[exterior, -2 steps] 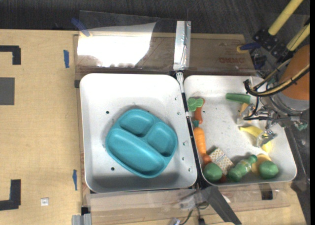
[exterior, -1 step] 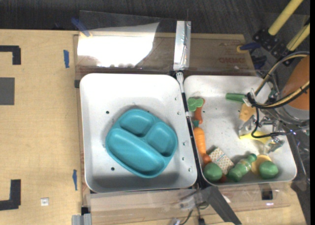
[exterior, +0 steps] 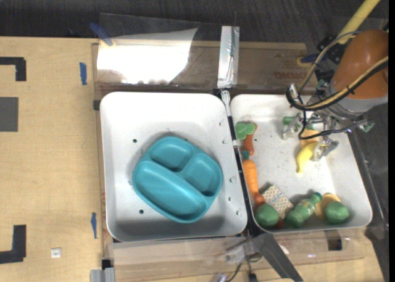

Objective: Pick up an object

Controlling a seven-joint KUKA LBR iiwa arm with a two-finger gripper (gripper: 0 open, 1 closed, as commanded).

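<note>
Two white bins on the counter (exterior: 49,151). Pincer (exterior: 308,131) hangs over the upper part of the right bin (exterior: 361,200), below the arm's orange band (exterior: 364,65), cables looping round the wrist. Whether it is wide or narrow, I cannot tell: the tips are lost in clutter of metal and wire.

Banana (exterior: 305,155) lies just below the pincer, very close or touching; no grip visible. Left of the pincer, against the bin's left wall: a green piece (exterior: 245,129), and below it a carrot (exterior: 250,177). Well below the pincer, along the bin's near edge, a row of toys: green ball (exterior: 267,215), checked block (exterior: 277,199), green bottle (exterior: 302,210), a second green ball (exterior: 337,212) with something yellow-orange behind it.

Far left of the pincer, the left bin (exterior: 123,114) holds a teal divided tray (exterior: 178,178), tilted, three compartments up.
</note>
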